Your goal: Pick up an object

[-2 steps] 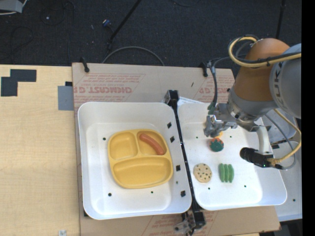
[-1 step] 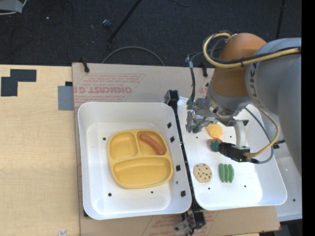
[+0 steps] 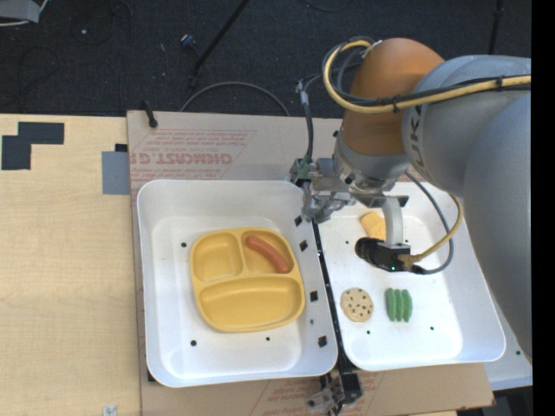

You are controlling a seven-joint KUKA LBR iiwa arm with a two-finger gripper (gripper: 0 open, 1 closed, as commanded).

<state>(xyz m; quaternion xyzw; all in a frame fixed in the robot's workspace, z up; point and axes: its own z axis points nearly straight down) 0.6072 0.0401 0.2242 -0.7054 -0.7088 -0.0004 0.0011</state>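
At the bin divider: the end effector (image 3: 323, 199) hung low over the far end of the divider (image 3: 323, 295) where the two bins met. Its opening could not be told, and nothing was seen held in it.
Task items: none was specified. The nearest candidate was a yellow wedge (image 3: 374, 225) in the right bin (image 3: 438, 341), just beside the end effector. A cookie (image 3: 356, 304) and green bean pods (image 3: 398, 304) lay near each other towards the front of that bin.
Left bin (image 3: 165, 341): it held a yellow divided tray (image 3: 247, 308), with a sausage (image 3: 269, 252) in the tray's far right compartment.
Risk, rim strike: judged the main hazard. A straight descent from this position would likely meet the bin walls rather than any item.
Risk, empty grasp: the wedge and the cookie looked flat and low, so a closure could slide over them.
Risk, sausage: it looked round and might roll. The compartment walls would crowd an approach.
Obstructions: the wrist and arm hid part of the right bin's far side.
Surroundings: a cardboard sheet (image 3: 199, 150) lay under the bins on the tabletop (image 3: 61, 276).
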